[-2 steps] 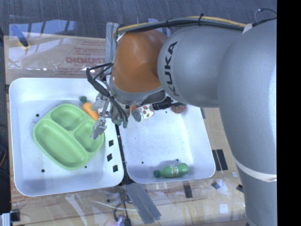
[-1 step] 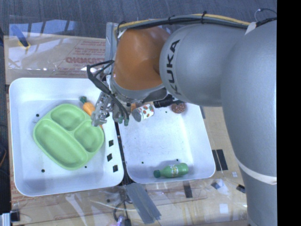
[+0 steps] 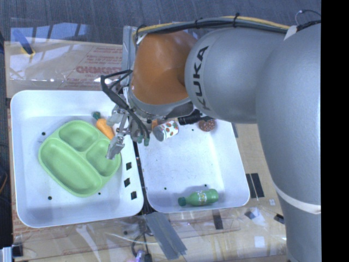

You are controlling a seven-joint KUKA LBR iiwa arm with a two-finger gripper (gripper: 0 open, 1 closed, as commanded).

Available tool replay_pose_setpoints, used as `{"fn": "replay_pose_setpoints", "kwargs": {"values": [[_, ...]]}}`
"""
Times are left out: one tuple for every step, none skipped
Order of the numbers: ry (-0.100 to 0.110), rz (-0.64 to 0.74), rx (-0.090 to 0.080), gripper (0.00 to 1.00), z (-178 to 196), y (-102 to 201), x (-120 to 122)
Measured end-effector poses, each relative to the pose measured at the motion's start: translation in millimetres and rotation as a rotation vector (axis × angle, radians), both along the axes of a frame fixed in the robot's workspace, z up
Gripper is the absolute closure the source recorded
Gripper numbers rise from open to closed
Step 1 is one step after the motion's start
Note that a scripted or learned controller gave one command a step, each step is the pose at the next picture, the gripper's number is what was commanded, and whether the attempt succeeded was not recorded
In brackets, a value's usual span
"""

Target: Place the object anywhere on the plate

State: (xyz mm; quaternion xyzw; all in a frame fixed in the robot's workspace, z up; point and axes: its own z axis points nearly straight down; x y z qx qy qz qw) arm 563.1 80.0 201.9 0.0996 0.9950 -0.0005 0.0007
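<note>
A green divided plate lies in the left bin. An orange carrot with a dark green tip rests at the plate's upper right rim, between the plate and the bin's divider. My gripper hangs over the plate's right edge, just below and to the right of the carrot. The wrist and its orange band hide the gripper's upper part. I see nothing clearly held in it.
The right bin holds a green bottle lying near its front wall, a small white strawberry-print cup and a brown round piece at the back. The arm covers the right bin's far right side.
</note>
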Motion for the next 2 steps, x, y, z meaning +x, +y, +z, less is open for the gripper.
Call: {"fn": "replay_pose_setpoints", "kwargs": {"values": [[-0.003,0.004,0.000,1.00,10.4,0.7,0.9],[-0.003,0.004,0.000,0.00,10.4,0.7,0.8]]}}
